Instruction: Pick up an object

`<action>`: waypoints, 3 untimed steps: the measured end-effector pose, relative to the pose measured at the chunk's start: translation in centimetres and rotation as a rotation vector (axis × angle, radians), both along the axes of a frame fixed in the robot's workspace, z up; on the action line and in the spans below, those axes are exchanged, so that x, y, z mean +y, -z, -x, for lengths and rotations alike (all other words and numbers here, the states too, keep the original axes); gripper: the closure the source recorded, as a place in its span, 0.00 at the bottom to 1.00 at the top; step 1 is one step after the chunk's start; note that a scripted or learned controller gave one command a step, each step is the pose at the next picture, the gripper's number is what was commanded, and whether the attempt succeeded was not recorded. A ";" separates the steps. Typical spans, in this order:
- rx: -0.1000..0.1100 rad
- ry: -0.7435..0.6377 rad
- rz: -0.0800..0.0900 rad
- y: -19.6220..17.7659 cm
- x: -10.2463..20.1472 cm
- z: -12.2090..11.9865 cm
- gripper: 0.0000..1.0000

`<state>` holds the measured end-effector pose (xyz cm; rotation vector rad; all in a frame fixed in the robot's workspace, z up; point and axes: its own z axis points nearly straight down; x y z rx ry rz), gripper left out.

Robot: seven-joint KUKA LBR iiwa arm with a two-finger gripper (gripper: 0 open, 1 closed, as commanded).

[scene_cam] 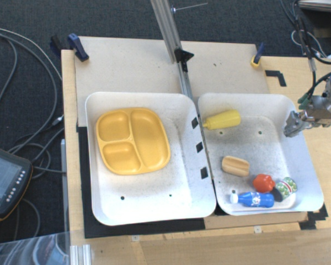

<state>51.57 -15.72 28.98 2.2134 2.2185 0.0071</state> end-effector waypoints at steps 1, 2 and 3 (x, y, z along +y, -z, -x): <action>0.006 -0.005 -0.003 0.0 5.4 -1.2 1.00; 0.007 -0.005 -0.004 0.3 10.7 -2.4 1.00; 0.011 -0.003 -0.004 2.3 15.0 -4.0 1.00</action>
